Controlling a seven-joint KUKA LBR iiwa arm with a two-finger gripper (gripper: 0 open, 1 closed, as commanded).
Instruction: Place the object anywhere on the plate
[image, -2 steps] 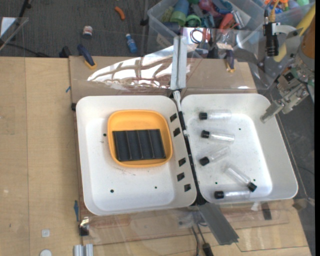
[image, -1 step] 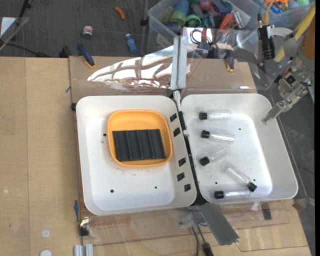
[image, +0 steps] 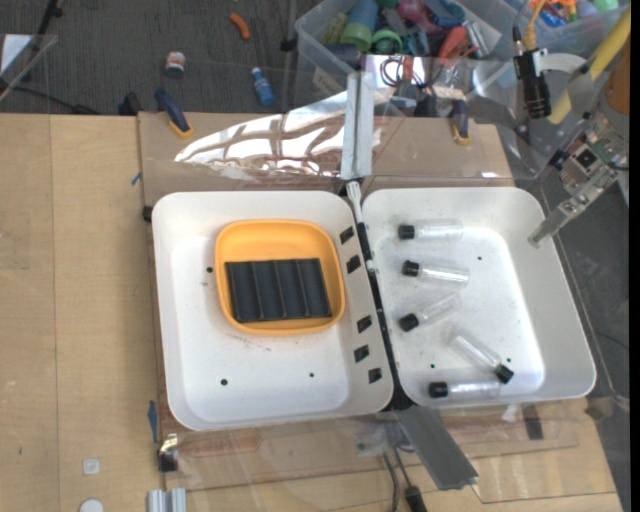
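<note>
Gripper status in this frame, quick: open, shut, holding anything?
Gripper: up at the right bin's far right corner, no tube in it; open or shut cannot be told.

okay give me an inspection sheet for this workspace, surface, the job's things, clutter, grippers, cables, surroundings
Surface: wooden bench bearing two white bins, left bin and right bin, side by side.
Job's things: orange plate in the left bin, with a black ribbed insert on it; five clear black-capped tubes scattered in the right bin, none on the plate.
Clutter: nothing seen in the bins beyond these.
Grippers: gripper at the right bin's upper right corner, above the rim; jaws' state cannot be told.
Cables: black cable at the bench's front edge.
Surroundings: clear tub of coloured items behind the bins; small items on the grey floor.
</note>
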